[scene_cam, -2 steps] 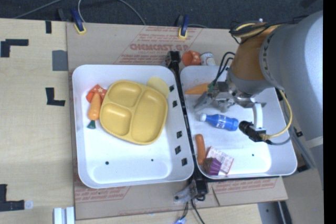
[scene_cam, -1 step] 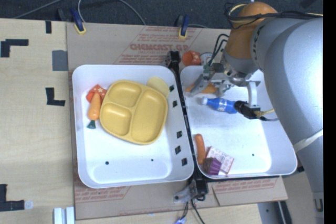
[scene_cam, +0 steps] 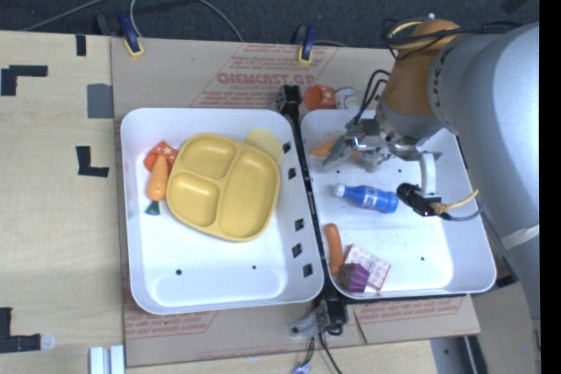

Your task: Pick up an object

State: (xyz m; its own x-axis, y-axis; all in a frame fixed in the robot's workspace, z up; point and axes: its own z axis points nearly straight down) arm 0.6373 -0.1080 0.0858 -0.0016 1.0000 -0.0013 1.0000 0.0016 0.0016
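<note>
Camera view, from above: grey arm (scene_cam: 491, 101) reaching over right bin (scene_cam: 456, 271); cardboard printed "CHEMCAST" (scene_cam: 254, 76); yellow divided plate (scene_cam: 223, 186) in left bin (scene_cam: 210, 289); blue bottle (scene_cam: 368, 198) just below hand (scene_cam: 361, 144), grip state impossible to tell.

Two bins sit side by side on the bench, the left bin (scene_cam: 140, 276) touching the right bin (scene_cam: 465, 276) along a shared divider. In the left bin a divided plate (scene_cam: 223, 187) lies centred toward twelve o'clock, with a toy carrot (scene_cam: 157, 181) just beside it at nine o'clock. In the right bin a bottle (scene_cam: 366, 198) lies near the middle; a sausage (scene_cam: 334, 246) lies at seven o'clock from it, and a small packet (scene_cam: 363, 271) sits just beside that sausage — toward three o'clock. The gripper (scene_cam: 364, 144) is at twelve o'clock from the bottle.
</note>
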